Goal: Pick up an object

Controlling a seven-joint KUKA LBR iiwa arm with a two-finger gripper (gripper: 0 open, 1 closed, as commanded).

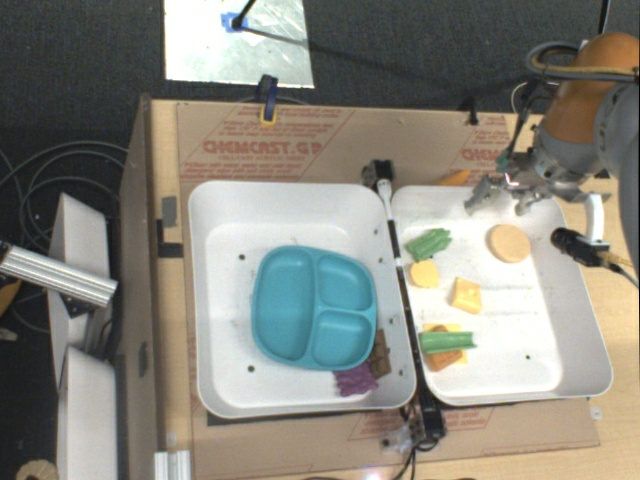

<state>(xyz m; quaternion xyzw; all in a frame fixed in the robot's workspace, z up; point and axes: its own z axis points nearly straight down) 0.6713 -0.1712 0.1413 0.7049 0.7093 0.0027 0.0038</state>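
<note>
My gripper (500,200) hangs over the far edge of the right bin (570,368), its two grey fingers spread open with nothing between them. Just in front of it a tan round disc (509,243) lies on the bin floor. To the left of the disc are a green pod (428,241), a yellow round piece (425,274) and a yellow wedge (465,295). Nearer the front edge a second green piece (447,340) rests on an orange piece (444,360).
The left bin (215,258) holds a teal divided plate (313,306), with a purple item (352,380) and a brown item (381,356) at its front right corner. A small orange thing (455,178) sits just beyond the right bin's far rim.
</note>
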